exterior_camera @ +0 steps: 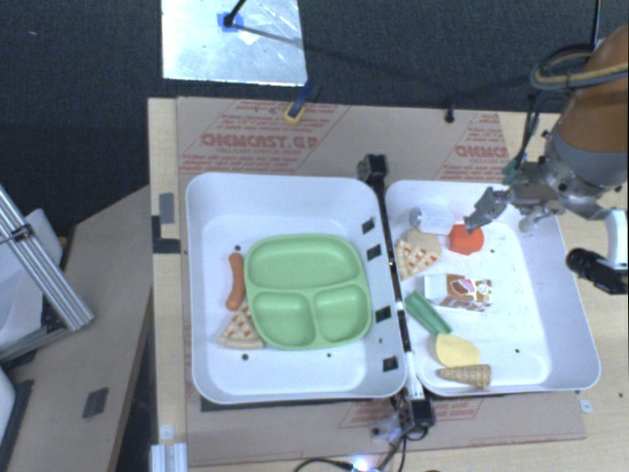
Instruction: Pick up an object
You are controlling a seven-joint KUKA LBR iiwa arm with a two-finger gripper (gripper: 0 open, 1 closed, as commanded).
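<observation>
My gripper [505, 221] hangs over the back of the right bin [550, 293], open, with nothing between its fingers. Its left fingertip [480, 218] sits just above and right of a small orange-red toy [467, 240]; whether they touch is unclear. Also in the right bin lie a waffle piece [416, 260], a white packet with a brown picture [460, 290], a green stick [428, 313], a yellow piece [457, 350] and a cone [464, 374].
The left bin [211, 224] holds a green divided plate [305, 291], a sausage [236, 278] and a waffle triangle [240, 329]. A black divider [383, 254] runs between the bins. A small grey thing [415, 217] lies near the right bin's back left corner.
</observation>
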